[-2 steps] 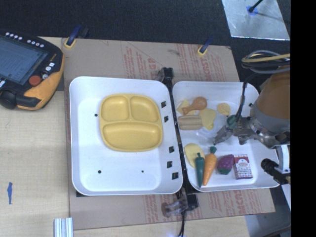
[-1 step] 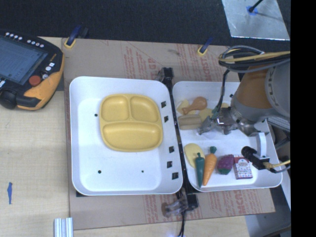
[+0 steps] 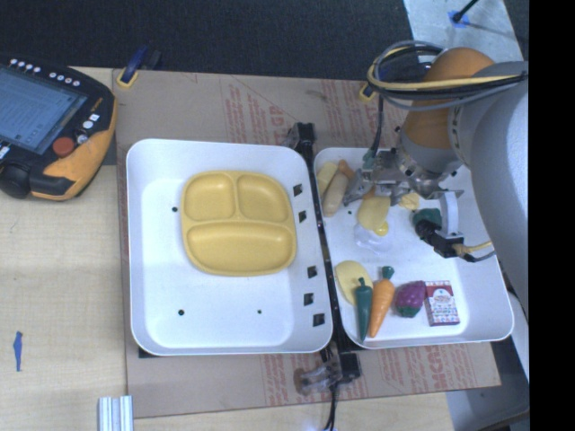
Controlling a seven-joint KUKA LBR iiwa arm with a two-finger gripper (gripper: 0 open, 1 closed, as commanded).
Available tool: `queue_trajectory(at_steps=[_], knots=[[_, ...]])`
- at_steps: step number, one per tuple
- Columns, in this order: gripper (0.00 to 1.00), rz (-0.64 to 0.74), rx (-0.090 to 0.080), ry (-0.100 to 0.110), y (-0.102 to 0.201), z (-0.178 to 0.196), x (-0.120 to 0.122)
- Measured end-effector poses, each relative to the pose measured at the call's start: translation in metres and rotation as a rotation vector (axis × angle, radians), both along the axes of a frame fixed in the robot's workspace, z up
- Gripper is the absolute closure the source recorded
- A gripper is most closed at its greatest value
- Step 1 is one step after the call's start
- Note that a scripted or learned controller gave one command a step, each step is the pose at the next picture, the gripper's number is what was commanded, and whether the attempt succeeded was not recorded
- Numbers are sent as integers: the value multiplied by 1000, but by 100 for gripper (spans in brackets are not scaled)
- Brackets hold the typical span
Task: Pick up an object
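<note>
I see the gripper (image 3: 382, 185) at upper centre of the right bin (image 3: 481, 326), directly over a pale yellow object (image 3: 375, 214) that lies just below its tip; contact unclear. Finger spread: cannot tell, mechanism too cluttered. Lower in the same bin: carrot (image 3: 381, 305), purple item (image 3: 411, 298), red-white box (image 3: 441, 303). Left bin (image 3: 153, 321) holds a yellow divided plate (image 3: 239, 222).
</note>
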State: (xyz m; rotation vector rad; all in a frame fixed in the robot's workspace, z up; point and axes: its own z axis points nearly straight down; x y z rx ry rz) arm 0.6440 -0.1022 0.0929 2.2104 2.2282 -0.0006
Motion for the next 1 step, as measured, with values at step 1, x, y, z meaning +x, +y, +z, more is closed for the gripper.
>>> queue_trajectory(at_steps=[1], knots=[[0,-3,-1,11,1,11,11]])
